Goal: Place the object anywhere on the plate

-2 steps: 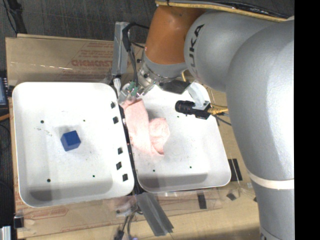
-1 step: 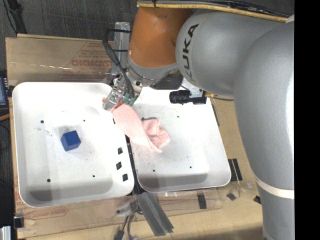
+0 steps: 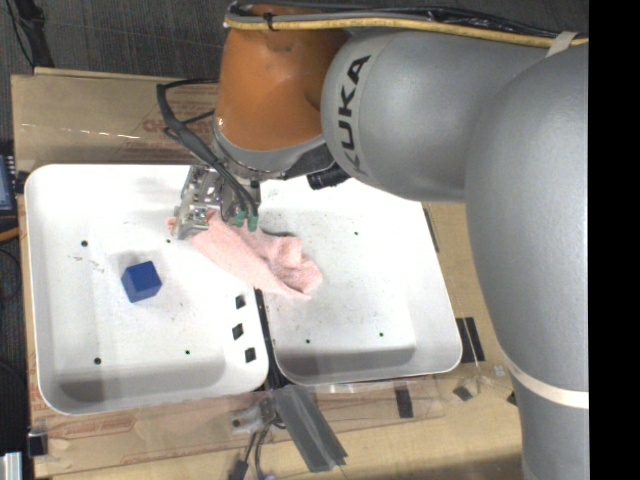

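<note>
The grey KUKA arm's two-finger gripper [image 3: 215, 211] hangs over the left white bin [image 3: 60, 268], its fingers closed on the far-left end of a crumpled pink cloth [image 3: 262, 256] that drapes across the divide into the right white bin [image 3: 400, 298]. A small blue cube [image 3: 142, 280] sits left.

- One fixed camera, mounted above the surface [image 3: 120, 108], looks down at a slant.
- Both bins lie in frame: left bin [image 3: 60, 268], right bin [image 3: 400, 298].
- The arm [image 3: 450, 108] enters from the right, close to the lens.
</note>
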### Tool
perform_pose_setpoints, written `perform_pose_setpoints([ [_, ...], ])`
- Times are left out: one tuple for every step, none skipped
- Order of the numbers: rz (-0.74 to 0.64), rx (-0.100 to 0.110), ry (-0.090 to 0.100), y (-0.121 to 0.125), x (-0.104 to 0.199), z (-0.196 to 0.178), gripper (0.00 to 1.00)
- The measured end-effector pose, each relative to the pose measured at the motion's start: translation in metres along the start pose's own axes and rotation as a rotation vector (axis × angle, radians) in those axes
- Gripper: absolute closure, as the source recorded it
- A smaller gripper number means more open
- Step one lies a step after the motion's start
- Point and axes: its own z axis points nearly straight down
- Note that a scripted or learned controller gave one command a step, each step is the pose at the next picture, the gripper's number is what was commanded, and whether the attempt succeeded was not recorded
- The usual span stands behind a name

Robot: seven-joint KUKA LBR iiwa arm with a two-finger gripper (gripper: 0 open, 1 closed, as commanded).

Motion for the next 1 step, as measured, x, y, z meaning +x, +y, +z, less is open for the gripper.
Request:
perform_pose_setpoints([
  [0.0,0.0,-0.001,0.0001,-0.0001,-0.0004,0.0],
])
